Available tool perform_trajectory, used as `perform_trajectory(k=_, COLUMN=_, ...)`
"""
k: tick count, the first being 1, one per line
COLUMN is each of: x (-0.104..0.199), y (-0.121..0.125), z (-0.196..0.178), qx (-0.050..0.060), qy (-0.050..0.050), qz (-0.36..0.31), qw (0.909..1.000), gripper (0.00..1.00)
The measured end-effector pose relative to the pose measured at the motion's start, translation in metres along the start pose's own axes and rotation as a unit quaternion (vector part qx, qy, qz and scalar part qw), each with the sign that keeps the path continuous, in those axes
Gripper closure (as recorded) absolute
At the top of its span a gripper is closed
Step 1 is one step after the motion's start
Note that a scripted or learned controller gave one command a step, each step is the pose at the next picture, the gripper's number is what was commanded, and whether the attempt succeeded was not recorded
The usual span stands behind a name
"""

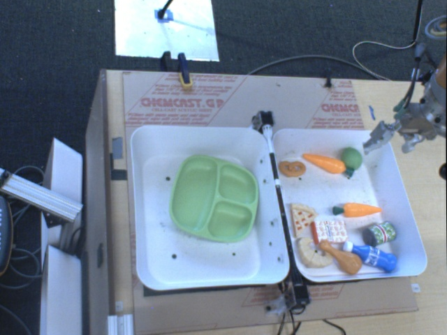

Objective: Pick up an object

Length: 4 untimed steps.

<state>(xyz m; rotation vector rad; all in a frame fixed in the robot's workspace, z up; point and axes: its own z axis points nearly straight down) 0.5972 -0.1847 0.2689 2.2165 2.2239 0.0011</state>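
From above, the gripper is hanging over the right bin's far right rim with fingers spread and nothing between them, while toy food including a carrot is lying inside

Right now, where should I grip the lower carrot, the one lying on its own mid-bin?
Probably the lower carrot at mid-body, coming straight down, fingers closing across its width. It lies flat, pointing left to right with the green end left, with bare floor of the right bin on both long sides.
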Motion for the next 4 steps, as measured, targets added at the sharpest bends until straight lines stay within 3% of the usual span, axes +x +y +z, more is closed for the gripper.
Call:
perform_trajectory(k=1, x=-0.022, y=0.049, z=0.119, qx=0.001, qy=0.000, qz=-0.001, qw=1.0000, gripper=0.00)
perform_trajectory(k=2, x=-0.021, y=0.071, z=0.171, qx=0.000, qy=0.000, qz=-0.001, qw=1.0000, gripper=0.00)
perform_trajectory(k=3, x=-0.021, y=0.073, z=0.159, qx=-0.003, qy=-0.001, qz=-0.003, qw=1.0000, gripper=1.00)
perform_trajectory(k=4, x=0.045, y=0.072, z=0.125, qx=-0.001, qy=0.001, qz=-0.001, qw=1.0000, gripper=1.00)
